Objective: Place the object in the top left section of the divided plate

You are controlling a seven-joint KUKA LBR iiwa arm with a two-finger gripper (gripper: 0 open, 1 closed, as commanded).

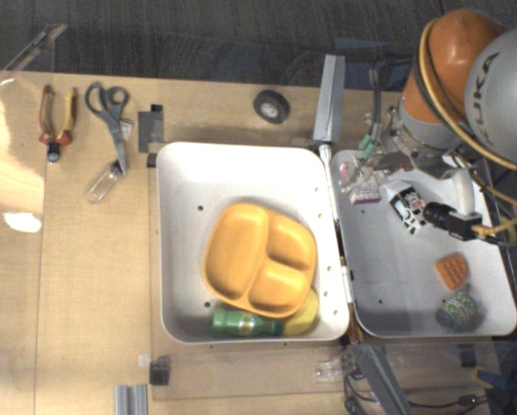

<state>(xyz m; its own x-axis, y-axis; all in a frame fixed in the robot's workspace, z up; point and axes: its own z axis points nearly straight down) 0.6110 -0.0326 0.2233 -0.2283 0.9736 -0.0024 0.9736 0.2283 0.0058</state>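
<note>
Looming largest at the upper right, we are seeing the grey arm with its orange band, and on its casing we are reading part of the letters "KUKA", running vertically and cut off at the edge. Below it, the gripper is hanging over the far left corner of the right bin; cables and the wrist are crowding that spot, so we are unable to tell how far apart its parts are standing or whether it has hold of anything. Just beside it we are making out a small pinkish packet and a black-and-white item, both too small and blurred for any lettering to be read. Nearer in the same bin an orange block and a greenish ball are lying well apart from the gripper. In the left bin the yellow divided plate is sitting tilted, its long axis running from upper left to lower right, and it is partly hiding a green can lying on its side and a yellow fruit at the near wall. On the bench we are noticing red-handled pliers, scissors and a roll of tape.
</note>
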